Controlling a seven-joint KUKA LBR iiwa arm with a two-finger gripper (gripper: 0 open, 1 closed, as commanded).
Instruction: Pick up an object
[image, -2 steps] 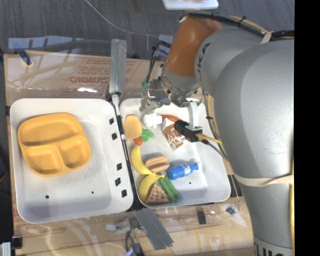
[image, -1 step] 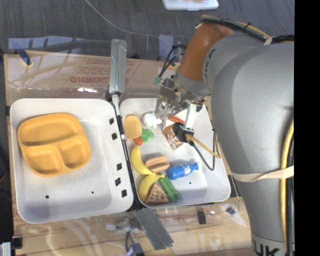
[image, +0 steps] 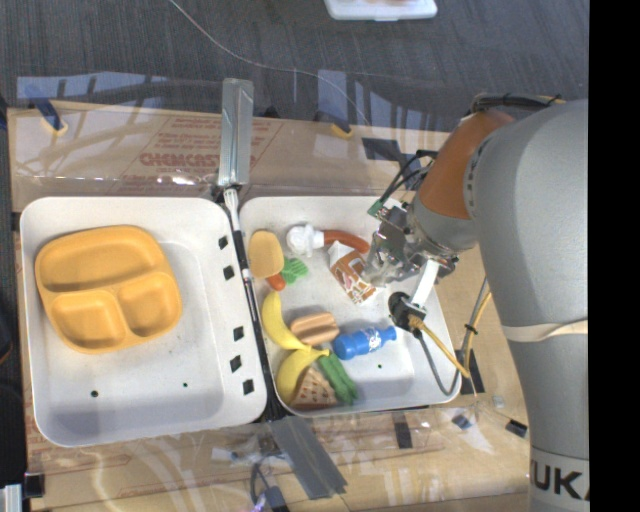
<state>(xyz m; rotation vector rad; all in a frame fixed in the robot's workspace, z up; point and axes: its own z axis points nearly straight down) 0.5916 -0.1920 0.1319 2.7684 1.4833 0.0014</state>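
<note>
Two shallow white bins sit side by side on the counter (image: 120, 140). The left bin (image: 200, 400) carries a yellow divided plate (image: 105, 287) toward its 9 o'clock side. The right bin (image: 400, 385) holds a pile of toy food: a banana (image: 277, 325) along its 9 o'clock edge, a hot dog (image: 314, 326) just beside the banana, a blue bottle (image: 362, 342) at about 5 o'clock from the hot dog, a green piece (image: 337, 380) and a pizza slice (image: 312, 392) near the 6 o'clock rim, a tan oval piece (image: 265, 253) and a white object (image: 303, 239) toward 12 o'clock, and a brown and white packet (image: 352, 278) at the bin's 3 o'clock side. The gripper (image: 385, 268) hangs low over that packet's 3 o'clock edge; whether it is spread or closed, or touching the packet, cannot be told from this angle.
</note>
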